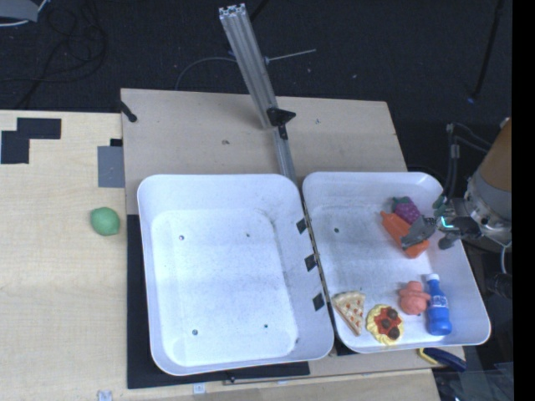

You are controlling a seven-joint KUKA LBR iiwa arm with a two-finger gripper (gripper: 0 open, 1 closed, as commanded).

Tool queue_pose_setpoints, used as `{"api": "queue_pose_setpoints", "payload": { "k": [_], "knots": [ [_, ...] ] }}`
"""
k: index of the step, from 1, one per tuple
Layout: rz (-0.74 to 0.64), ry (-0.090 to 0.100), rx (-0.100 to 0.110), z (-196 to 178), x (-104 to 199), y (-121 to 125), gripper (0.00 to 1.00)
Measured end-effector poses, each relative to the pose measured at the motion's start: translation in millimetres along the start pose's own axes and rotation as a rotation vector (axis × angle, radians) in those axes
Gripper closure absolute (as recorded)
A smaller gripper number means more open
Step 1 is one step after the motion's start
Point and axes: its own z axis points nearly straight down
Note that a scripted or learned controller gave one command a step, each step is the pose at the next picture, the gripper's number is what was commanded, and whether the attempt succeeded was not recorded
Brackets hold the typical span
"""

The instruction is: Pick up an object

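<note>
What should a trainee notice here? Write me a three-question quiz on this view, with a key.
1. True or false: the green ball lies inside the left bin.
2. Which item lies nearest the blue bottle in the right bin?
A. the pizza slice
B. the pink toy
C. the purple item
3. Fill in: the gripper is over the ____ bin, beside the orange carrot-like item.

Key
1. False; it lies on the bench outside, left of both bins.
2. B; the pink toy sits right against the bottle.
3. right
</note>
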Motion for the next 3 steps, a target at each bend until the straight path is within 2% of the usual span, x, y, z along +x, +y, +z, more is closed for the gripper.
{"api": "queue_pose_setpoints", "payload": {
  "k": [1, 2, 3],
  "knots": [
    [0.0, 0.0, 0.0, 0, 0, 0, 0.0],
    [0.0, 0.001, 0.004, 45, 3, -8, 0.0],
    [-0.001, 0.001, 0.004, 96, 2, 1, 0.0]
  ]
}}
